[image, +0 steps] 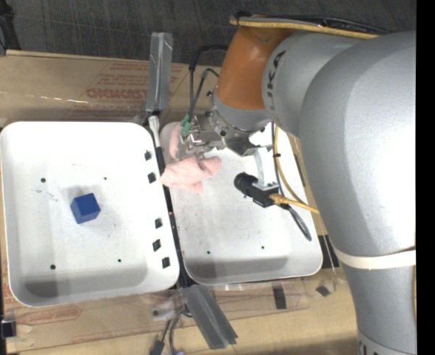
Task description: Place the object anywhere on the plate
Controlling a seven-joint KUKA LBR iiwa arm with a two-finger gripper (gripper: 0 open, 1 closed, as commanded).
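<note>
A blue cube (86, 207) lies alone in the left bin (25, 272). Right of it, past the bin's wall, the gripper (196, 140) hangs over a pink cloth (191, 172) in the right bin (277, 261); whether its jaws are clenched cannot be told. Both bins sit on cardboard (69, 80) over dark flooring.

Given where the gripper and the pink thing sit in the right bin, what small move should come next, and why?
Probably a short lift straight up to test the grasp. The gripper sits right at the crumpled pink object near the right bin's top-left corner. No plate is recognisable, and the blue cube lies apart in the left bin.
</note>
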